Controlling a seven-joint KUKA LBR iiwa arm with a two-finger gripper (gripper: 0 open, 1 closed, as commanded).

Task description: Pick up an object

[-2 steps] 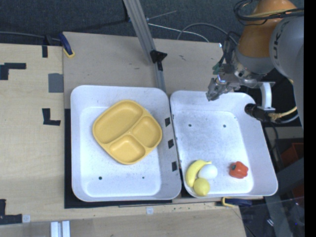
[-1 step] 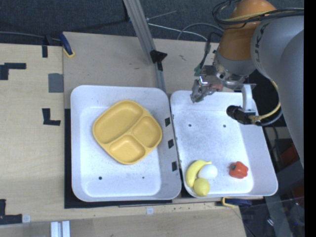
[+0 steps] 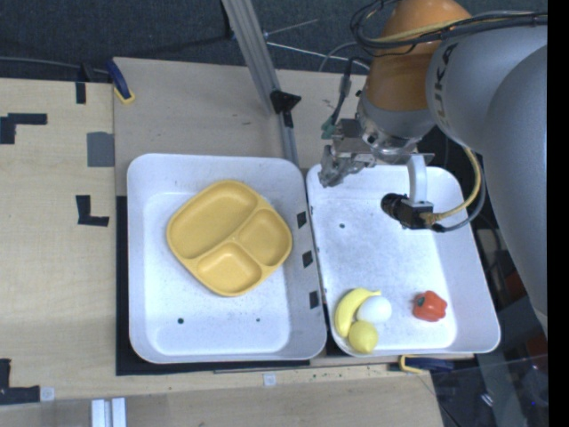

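My gripper [image 3: 342, 169] hangs over the far left corner of the right bin [image 3: 396, 247], with nothing seen between its fingers. A yellow banana [image 3: 350, 306], a white egg-like ball [image 3: 374, 310] and a yellow lemon [image 3: 363, 336] lie together at the right bin's near left corner. A small red pepper [image 3: 429, 306] rests near the right bin's front right. All of these lie well in front of the gripper. A yellow divided plate [image 3: 229, 237] sits in the left bin [image 3: 156, 318].
A grey metal post [image 3: 258, 60] slants up from the bins' far edge, just left of the gripper. The arm's orange band [image 3: 404, 52] and grey body cover the upper right. A black cable fitting [image 3: 404, 210] hangs over the right bin.
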